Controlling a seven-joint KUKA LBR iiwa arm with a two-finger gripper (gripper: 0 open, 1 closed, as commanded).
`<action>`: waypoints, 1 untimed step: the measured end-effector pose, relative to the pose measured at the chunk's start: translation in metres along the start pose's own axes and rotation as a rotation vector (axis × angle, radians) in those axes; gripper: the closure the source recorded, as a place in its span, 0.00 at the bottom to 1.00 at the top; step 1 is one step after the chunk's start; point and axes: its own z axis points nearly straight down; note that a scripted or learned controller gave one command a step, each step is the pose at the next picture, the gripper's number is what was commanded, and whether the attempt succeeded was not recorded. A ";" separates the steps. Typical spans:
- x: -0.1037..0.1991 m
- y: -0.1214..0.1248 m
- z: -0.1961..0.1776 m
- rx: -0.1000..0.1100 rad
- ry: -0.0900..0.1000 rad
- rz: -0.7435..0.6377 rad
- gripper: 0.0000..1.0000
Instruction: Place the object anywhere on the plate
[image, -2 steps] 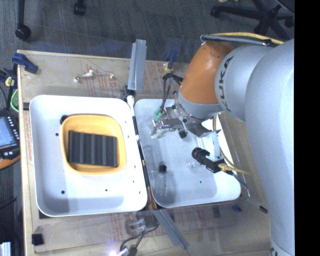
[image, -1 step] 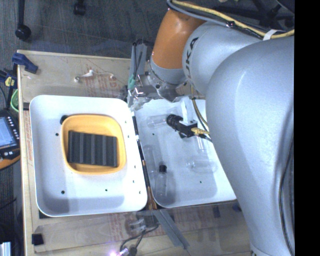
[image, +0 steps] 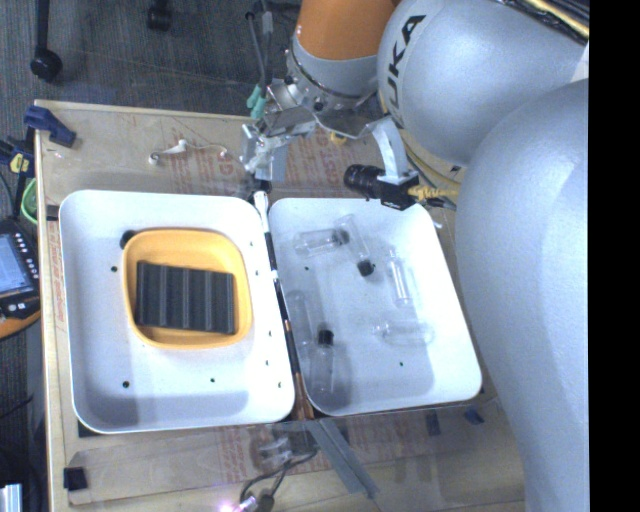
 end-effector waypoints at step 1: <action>0.036 -0.003 0.148 0.003 0.001 -0.247 1.00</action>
